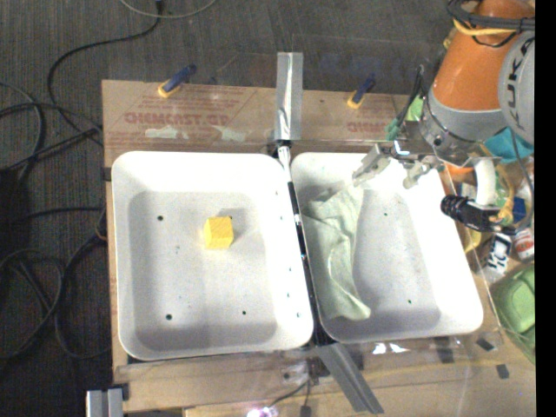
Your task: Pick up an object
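A pale green cloth (340, 250) is being seen lying crumpled in the right bin (434, 311). At nine o'clock, a yellow block (219, 232) is being held by the left bin (139, 320). At one o'clock, the gripper (393, 169) is being kept apart, clamped on nothing.

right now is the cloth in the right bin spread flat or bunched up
Bunched up: the pale green cloth lies crumpled along the right bin's left side.
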